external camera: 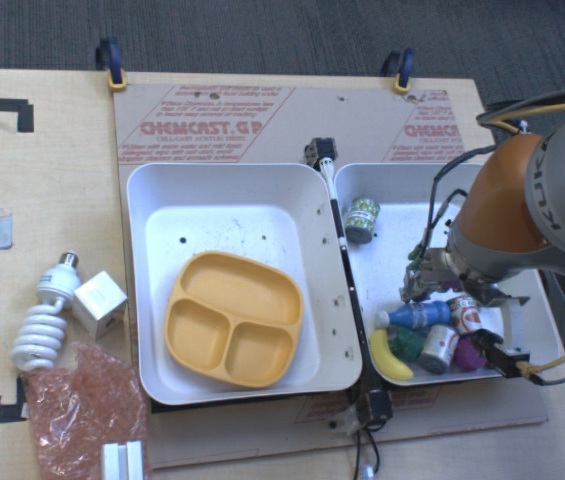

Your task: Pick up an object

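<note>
My end effector (424, 280) sits in the right bin (387, 183), mostly hidden by my wrist; I cannot tell its state. A blue bottle (419, 316) lies just below. Board (212, 118) reads "CHEMCAST".

the bench (32, 88), a pale board. the gripper (424, 280) hangs over the right bin (387, 178); the left bin (152, 193) lies just beside it, away from the arm. well beyond that bin lie a spiral bulb (42, 323), a small white cube (100, 300) and crumpled pink plastic (82, 408).
</note>
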You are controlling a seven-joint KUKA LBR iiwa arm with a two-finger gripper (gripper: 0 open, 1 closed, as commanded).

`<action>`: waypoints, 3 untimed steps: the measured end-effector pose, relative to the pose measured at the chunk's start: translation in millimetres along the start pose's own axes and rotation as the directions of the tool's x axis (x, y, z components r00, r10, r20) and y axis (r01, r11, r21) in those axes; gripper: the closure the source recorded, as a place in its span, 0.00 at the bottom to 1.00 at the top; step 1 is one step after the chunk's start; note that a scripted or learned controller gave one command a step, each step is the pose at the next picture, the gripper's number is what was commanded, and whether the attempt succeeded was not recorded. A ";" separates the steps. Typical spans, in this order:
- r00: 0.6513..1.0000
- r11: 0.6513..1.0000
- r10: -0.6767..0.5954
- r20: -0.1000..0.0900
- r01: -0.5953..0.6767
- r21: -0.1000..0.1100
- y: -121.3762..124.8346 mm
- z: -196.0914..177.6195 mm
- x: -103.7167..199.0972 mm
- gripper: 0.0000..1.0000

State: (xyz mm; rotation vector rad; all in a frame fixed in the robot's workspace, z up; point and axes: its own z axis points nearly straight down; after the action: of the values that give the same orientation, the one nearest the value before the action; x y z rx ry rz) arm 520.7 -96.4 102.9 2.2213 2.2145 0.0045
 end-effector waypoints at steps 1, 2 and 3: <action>1.000 1.000 -0.005 0.000 0.005 0.005 90.8 10.8 -58.9 1.00; 1.000 1.000 -0.005 0.000 0.005 0.005 90.8 10.8 -58.8 0.00; 1.000 1.000 -0.007 0.002 0.007 0.004 91.4 0.6 -59.1 1.00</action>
State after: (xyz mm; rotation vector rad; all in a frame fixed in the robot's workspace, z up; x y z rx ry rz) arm 611.8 -155.8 102.9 2.2140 2.2233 -0.0017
